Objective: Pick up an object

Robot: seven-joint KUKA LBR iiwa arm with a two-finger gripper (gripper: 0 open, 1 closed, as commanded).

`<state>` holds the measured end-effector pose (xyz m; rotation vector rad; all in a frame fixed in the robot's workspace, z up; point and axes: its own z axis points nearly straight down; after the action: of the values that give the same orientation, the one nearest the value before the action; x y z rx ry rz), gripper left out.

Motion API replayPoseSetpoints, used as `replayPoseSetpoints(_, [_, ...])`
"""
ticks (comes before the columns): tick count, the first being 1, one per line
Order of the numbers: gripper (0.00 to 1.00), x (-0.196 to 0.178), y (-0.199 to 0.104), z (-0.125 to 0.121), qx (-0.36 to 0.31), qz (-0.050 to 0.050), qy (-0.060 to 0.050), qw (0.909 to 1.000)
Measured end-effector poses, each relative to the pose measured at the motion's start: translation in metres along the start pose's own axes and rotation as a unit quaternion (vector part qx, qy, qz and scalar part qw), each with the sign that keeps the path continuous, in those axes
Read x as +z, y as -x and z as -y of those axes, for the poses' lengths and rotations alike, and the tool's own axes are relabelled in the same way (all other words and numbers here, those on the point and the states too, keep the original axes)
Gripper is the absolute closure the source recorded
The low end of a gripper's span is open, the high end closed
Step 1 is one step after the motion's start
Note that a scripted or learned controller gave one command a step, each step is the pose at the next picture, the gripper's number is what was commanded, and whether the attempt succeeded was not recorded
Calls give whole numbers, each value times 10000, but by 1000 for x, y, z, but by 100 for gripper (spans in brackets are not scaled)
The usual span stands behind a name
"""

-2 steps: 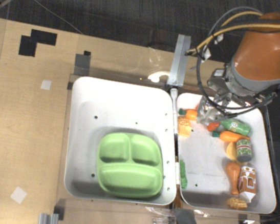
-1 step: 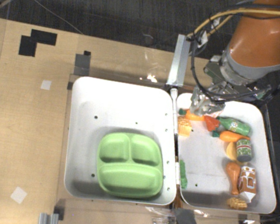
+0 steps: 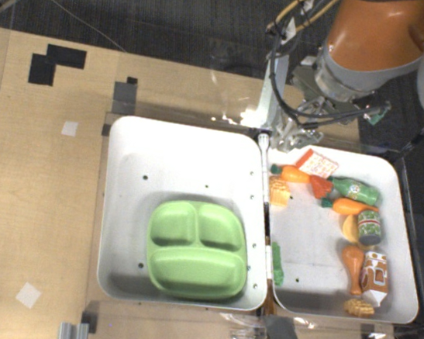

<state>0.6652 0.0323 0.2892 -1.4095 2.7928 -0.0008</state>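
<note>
The right bin (image 3: 313, 289) holds several toy foods. Along its far side lie a red and white carton (image 3: 319, 164), an orange carrot (image 3: 293, 174), a yellow piece (image 3: 279, 191), a red piece (image 3: 320, 188) and a green bottle (image 3: 354, 191). Down its right side are a labelled can (image 3: 369, 224), a drumstick (image 3: 352, 263), a brown and white carton (image 3: 375, 275) and a small golden piece (image 3: 359, 307). My gripper (image 3: 281, 139) hangs over the far left corner of this bin, just above the carrot and beside the wall between the bins. Nothing shows in its grasp.
A green divided plate (image 3: 197, 249) lies in the left bin (image 3: 143, 155). A green strip (image 3: 276, 262) rests against the right bin's left wall. Cables and the orange-banded wrist (image 3: 372, 31) hang above the far edge. The right bin's middle floor is bare.
</note>
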Motion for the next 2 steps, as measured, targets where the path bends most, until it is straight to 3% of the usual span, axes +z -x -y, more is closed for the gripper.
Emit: replayPoseSetpoints(2, [100, -27, 3, 3, 21, 94, -66, 9999])
